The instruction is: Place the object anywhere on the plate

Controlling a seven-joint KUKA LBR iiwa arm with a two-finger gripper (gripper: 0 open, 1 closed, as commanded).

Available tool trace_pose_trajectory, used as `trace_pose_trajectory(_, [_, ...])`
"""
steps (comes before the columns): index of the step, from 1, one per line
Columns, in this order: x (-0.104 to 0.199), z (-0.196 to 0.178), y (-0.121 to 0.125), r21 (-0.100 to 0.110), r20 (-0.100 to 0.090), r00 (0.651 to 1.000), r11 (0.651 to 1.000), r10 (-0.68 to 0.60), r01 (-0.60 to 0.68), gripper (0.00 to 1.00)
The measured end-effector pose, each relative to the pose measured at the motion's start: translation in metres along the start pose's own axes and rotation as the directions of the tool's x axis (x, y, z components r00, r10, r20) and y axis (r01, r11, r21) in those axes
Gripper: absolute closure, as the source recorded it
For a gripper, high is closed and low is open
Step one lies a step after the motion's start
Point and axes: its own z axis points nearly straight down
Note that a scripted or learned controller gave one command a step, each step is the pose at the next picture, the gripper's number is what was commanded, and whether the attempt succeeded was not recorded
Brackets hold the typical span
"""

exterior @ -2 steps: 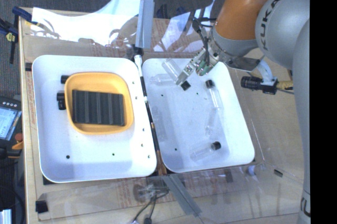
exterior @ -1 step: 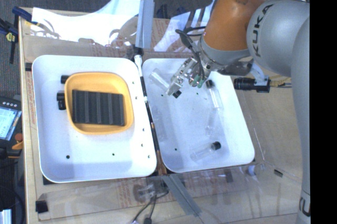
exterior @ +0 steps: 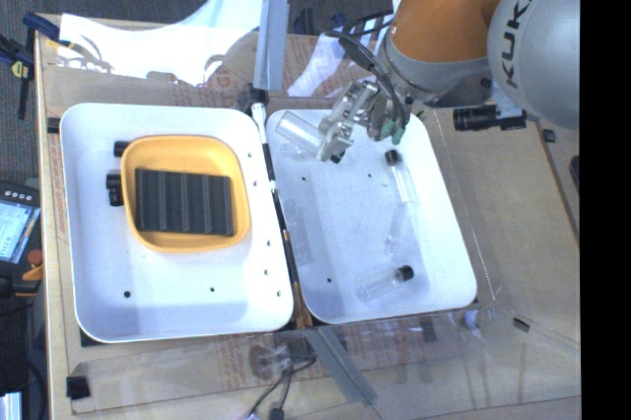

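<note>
You see the gripper (exterior: 340, 134) grasping a clear plastic cup (exterior: 296, 130) above the right white bin (exterior: 449, 241), well apart from the yellow rounded plate (exterior: 148, 162) in the left white bin (exterior: 89, 280).

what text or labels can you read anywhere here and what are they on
"KUKA": black letters running down the grey arm at the upper right.
A small device at the left edge has a lit screen; its content is too small to read.
The white sheet behind the left bin carries dark marks, too blurred to tell whether they are text.
No text is visible on the yellow plate or the right bin.
</note>
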Motion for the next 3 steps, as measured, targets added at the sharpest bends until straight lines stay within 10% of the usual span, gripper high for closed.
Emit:
trace_pose_trajectory(1, [-0.033, 0.092, 0.008, 0.000, -0.005, 0.985, 0.985, -0.170, 0.170, 1.00])
trace_pose_trajectory(2, [-0.021, 0.013, 0.035, 0.000, 0.000, 0.944, 0.944, -0.330, 0.330, 1.00])
trace_pose_trajectory(3, [-0.021, 0.013, 0.035, 0.000, 0.000, 0.944, 0.944, -0.329, 0.329, 0.00])
